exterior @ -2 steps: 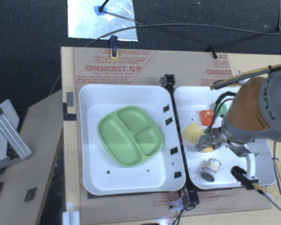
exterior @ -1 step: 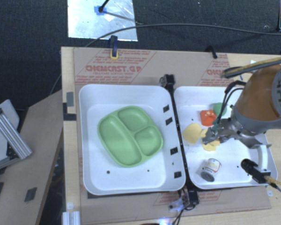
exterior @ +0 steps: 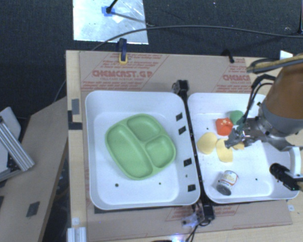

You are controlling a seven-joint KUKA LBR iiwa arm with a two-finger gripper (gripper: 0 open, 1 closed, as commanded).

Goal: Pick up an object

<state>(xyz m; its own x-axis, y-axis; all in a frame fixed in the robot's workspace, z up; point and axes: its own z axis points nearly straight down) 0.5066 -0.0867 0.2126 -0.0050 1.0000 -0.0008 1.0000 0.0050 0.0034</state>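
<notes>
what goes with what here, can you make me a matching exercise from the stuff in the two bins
Things:
1. divided plate
2. orange-red piece
3. small can
4. gripper

Descriptions:
a. lying near the right bin's front edge
b. green, in the left bin
c. over the pale yellow pieces
d. beside a green piece, towards the right bin's back

Pairs: 1-b, 2-d, 3-a, 4-c

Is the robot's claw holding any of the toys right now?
Cannot be told: the gripper sits low among the yellow pieces and the orange toy.
</notes>
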